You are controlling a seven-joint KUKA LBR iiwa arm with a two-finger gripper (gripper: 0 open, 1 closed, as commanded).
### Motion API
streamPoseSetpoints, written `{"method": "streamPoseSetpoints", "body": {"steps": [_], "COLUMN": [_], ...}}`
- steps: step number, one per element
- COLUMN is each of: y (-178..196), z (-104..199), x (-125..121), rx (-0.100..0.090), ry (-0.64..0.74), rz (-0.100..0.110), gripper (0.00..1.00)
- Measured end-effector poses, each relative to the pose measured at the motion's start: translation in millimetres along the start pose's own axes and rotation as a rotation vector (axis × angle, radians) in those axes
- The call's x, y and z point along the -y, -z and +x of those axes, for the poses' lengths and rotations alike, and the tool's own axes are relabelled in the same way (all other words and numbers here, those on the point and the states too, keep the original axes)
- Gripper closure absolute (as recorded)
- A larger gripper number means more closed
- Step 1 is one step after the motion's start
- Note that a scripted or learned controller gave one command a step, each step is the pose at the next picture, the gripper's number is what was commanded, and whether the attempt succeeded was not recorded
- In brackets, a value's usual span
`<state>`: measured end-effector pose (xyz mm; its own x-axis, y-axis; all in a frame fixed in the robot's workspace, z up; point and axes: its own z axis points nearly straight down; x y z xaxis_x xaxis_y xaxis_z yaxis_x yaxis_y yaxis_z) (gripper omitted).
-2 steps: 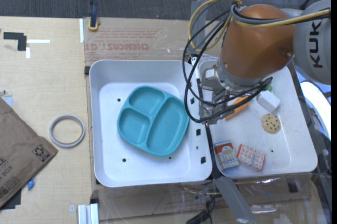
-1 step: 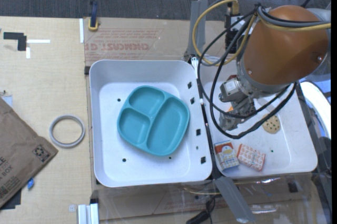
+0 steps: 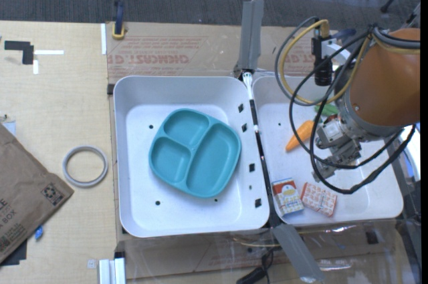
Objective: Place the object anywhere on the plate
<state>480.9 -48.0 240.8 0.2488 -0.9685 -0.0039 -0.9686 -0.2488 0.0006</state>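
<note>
So the arm's wrist (image 3: 384, 85) and its cables sit right over the right bin (image 3: 374, 206), and the gripper (image 3: 338, 146) is a tangle of metal from up here, can't tell how it stands. The orange object (image 3: 299, 134) is half hidden behind a cable (carrot-ish shape, not sure). Print on the two small packets (image 3: 304, 197) is too tiny to read. Cardboard box (image 3: 23, 199) runs off the left edge, lettering cut short.

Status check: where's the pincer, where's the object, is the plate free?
Pincer low in the right bin, beside the orange carrot; grip state unreadable. Teal plate in the left bin, nothing on it. Two small packets lie near the pincer.
</note>
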Motion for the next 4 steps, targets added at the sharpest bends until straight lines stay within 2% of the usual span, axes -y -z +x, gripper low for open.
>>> {"method": "streamPoseSetpoints", "body": {"steps": [1,2,3,4], "y": [-50,55,-46,-32], "z": [2,96,96,26], "x": [72,94,-8,41], "rx": [0.000,0.000,-0.001,0.000], "ry": [-0.367,-0.472,-0.535,-0.531], "rz": [0.003,0.006,0.001,0.005], "gripper": [1.00,1.00,1.00,1.00]}}
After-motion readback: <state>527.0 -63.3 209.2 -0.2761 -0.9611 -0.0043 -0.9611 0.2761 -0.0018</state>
